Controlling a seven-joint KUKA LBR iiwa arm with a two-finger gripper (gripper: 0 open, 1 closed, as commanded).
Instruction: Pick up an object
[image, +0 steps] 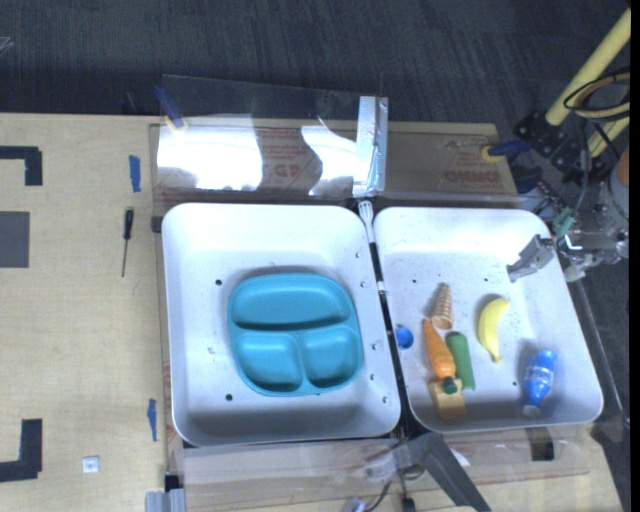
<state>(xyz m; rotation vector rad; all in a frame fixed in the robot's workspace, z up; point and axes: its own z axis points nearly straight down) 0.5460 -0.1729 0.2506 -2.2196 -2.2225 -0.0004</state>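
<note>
The right white bin (480, 235) holds several small objects. A yellow banana (491, 325) lies right of centre, with a tan cone (441, 303) to its left. An orange carrot (437, 350) and a green cucumber-like piece (460, 360) lie side by side, and a tan block (449, 398) sits below them. A small blue ball (404, 338) rests near the bin's left wall. A blue bottle (539, 375) lies at the lower right. My gripper (532, 257) hangs over the bin's upper right edge, above and right of the banana, with nothing seen in it.
The left white bin (190, 300) holds a blue divided plate (294, 332). A clear plastic sheet (270, 150) and a metal divider (368, 140) stand behind the bins. Cables and a yellow hose (590, 70) crowd the upper right.
</note>
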